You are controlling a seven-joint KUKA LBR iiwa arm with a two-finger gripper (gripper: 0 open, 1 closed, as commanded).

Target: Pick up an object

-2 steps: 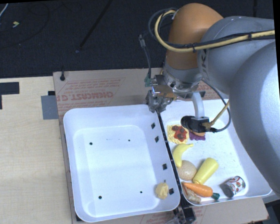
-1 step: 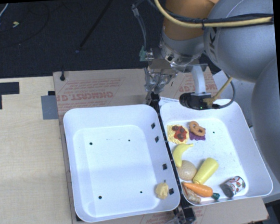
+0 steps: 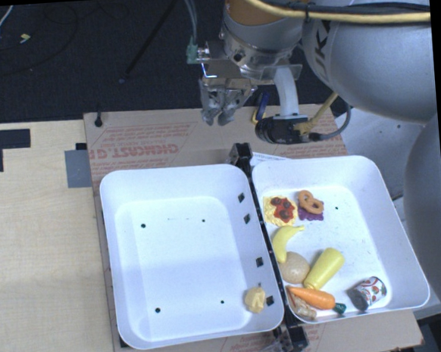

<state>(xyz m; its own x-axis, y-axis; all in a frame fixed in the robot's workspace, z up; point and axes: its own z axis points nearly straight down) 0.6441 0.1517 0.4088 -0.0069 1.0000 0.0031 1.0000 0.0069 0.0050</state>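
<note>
Grey arm raised, claw (image 3: 221, 112) above bins

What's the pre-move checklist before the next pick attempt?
1. Pincer free of any object: ok, nothing seen between its tips.
2. Pincer above a target: not ok, it hangs past the bins' far edge, over the cardboard.
3. Targets available: ok, right bin holds a banana, carrot, yellow bottle and more.
4. Isolated target: ok, a small yellow lump sits alone in the left bin, near the divider.
5. Right-bin crowding: not ok, items touch.
</note>
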